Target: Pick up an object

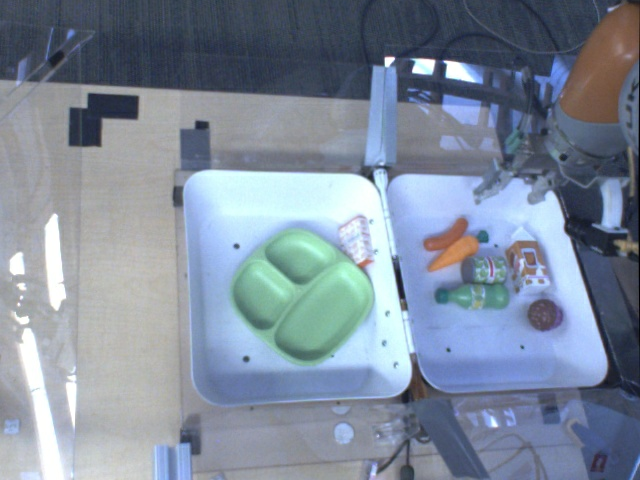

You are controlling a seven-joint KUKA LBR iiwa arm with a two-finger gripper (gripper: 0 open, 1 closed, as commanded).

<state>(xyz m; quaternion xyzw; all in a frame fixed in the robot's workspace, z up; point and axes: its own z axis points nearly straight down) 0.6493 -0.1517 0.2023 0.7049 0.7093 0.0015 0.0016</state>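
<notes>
I see my hand (515, 181) spread open over the right shallow white bin's (450, 353) far edge, apart from the orange plastic carrot (453, 253).

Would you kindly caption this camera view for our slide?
Gripper open above right bin of toy food; green plate in left bin.

Bright, even light falls from above, and the two white bins (300, 388) come out nearly washed out, with only faint soft shadows along their inner walls. A strong glare patch sits on the clear panel at the far edge (440, 68), and pale streaks of reflection run down the left side of the worktop (50, 258). The far floor is dark and grainy. Focus is soft overall, and small labels on the objects are unreadable.
</notes>
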